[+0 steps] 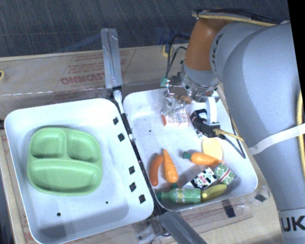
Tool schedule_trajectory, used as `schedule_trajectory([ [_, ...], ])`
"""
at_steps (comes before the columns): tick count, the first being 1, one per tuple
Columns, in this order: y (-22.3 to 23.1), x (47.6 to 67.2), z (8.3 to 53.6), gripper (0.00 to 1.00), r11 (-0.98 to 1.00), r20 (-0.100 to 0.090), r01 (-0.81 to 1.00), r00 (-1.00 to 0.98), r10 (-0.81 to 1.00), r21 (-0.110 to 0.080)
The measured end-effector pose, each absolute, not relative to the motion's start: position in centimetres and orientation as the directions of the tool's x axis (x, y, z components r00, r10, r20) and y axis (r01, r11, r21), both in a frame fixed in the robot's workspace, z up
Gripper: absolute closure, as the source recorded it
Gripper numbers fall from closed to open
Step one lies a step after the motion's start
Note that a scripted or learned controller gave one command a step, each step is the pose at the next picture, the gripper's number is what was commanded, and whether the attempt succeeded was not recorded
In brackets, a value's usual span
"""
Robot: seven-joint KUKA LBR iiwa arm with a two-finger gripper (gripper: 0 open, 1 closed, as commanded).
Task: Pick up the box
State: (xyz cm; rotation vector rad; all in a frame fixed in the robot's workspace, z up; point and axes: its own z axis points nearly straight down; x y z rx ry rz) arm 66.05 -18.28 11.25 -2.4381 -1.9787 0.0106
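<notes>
A small white box with red print (175, 119) lies near the back of the right bin (145, 148). My gripper (177, 98) hangs directly over the box's far end, touching or almost touching it, and hides part of it. The grey arm with its orange band (204, 40) comes in from the right above the bin's back corner. A second small carton, black and white (204, 180), lies near the bin's front right.
The right bin also holds two carrots (164, 168), a third carrot (204, 158), a yellow block (212, 148) and a green bottle (180, 196) along the front. A green divided plate (63, 158) sits in the left bin (31, 224).
</notes>
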Motion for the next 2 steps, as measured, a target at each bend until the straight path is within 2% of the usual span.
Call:
schedule_trajectory([
  [1, -18.3, 66.0, 11.2, 0.0, -0.205, -0.004, 0.979, 0.205, 0.979, -0.006],
  [2, -18.4, 66.0, 9.7, 0.0, -0.21, -0.002, 0.978, 0.21, 0.978, 0.003],
])
